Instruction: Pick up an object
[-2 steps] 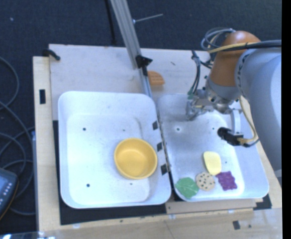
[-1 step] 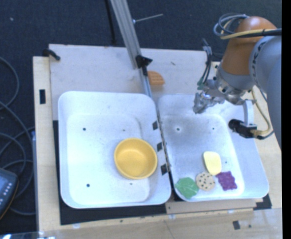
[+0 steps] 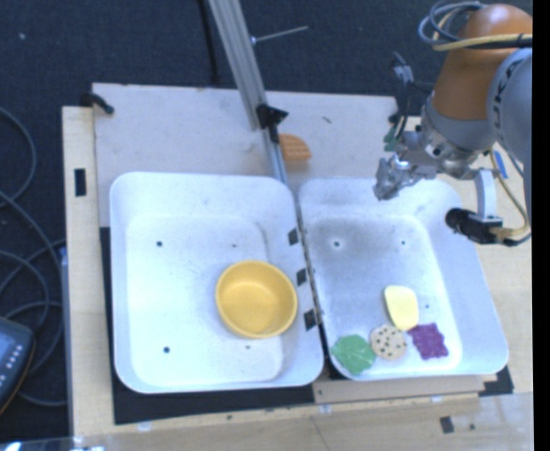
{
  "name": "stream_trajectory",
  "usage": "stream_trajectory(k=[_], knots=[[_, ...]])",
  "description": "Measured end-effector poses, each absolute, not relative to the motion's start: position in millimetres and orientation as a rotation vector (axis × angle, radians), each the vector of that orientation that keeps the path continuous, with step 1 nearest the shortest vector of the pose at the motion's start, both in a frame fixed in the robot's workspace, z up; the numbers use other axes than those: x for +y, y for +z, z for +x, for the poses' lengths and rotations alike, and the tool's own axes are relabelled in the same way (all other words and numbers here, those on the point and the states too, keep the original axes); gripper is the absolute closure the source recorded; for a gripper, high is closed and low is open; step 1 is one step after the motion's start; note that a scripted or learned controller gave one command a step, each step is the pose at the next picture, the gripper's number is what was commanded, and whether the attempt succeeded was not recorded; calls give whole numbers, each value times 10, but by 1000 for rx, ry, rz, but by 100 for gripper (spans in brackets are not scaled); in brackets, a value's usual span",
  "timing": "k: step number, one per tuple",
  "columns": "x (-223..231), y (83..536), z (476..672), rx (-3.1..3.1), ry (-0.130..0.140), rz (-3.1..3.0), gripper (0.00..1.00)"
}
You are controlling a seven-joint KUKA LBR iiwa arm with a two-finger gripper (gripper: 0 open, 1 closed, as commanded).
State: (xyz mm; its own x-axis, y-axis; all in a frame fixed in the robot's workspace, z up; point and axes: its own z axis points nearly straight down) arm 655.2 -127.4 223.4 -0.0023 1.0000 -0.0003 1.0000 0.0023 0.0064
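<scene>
Pincer (image 3: 388,184) sits in the upper right of the frame, over the top edge of the right bin (image 3: 463,280). Nothing shows between its tips; how wide it stands cannot be told from this slanted view. Grey arm (image 3: 472,83) with its orange band enters from the right.

Candidate objects: 4 small items cluster in the lower part of the right bin, well apart from the pincer. Yellow piece (image 3: 400,305) lies uppermost; below it, in a row, a green piece (image 3: 353,352), a speckled cookie (image 3: 386,342) and a purple piece (image 3: 430,340). Cookie looks to touch both the green piece and the purple piece, and sits just beside the yellow one. Yellow bowl (image 3: 256,298) rests in the left bin (image 3: 162,214), toward its lower right. An orange thing (image 3: 294,148) lies on the desk (image 3: 162,120) above the bins, beside the foot of a metal rail (image 3: 237,36).

Judgement: approach step, no grasp begun. Best target is probably the yellow piece, since its upper side is free of neighbours. Travel toward the lower part of the frame, centre over it, line the tips across its narrow width, then descend straight. All 4 pieces look flat, so the tips need to reach near the bin floor. Risk: nudging the cookie during descent.
</scene>
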Motion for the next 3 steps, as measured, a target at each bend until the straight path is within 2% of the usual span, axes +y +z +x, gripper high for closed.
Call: stream_trajectory(k=[1,2,3], knots=[[-1285,2783,6566,2221,8,2214,100],[-872,2673,6470,2226,0,2216,100],[-379,2626,6217,2228,0,2215,100]])
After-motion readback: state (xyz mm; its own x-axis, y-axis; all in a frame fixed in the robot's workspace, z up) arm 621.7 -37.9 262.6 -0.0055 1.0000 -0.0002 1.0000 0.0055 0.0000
